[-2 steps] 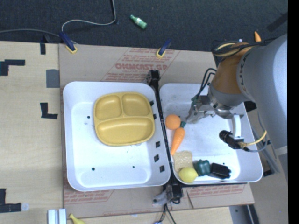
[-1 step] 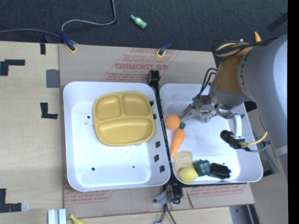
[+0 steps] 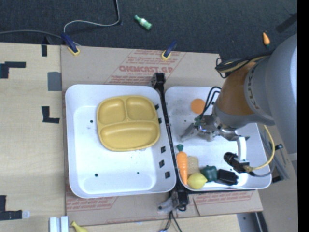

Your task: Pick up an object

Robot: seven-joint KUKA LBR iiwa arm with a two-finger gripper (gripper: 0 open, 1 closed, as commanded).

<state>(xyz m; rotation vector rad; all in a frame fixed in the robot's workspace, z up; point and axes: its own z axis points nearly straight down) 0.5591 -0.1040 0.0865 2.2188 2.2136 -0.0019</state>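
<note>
Yellow divided plate (image 3: 128,122) in left bin (image 3: 79,144) — well left of gripper (image 3: 190,131). Gripper low in right bin (image 3: 256,180), fingers spread, nothing between. Carrot (image 3: 182,162), lemon (image 3: 197,181) just below it — orange ball (image 3: 197,105) just above.

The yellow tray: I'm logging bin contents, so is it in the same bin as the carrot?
No, the yellow tray lies in the left bin; the carrot lies in the right bin.

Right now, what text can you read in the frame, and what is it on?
"CHEMCAST G.P": red print on the brown cardboard sheet under the two white bins, above the left bin.
A smaller red line below it: too blurred to read.
The yellow divided tray and the toys in the right bin carry no readable text.
</note>
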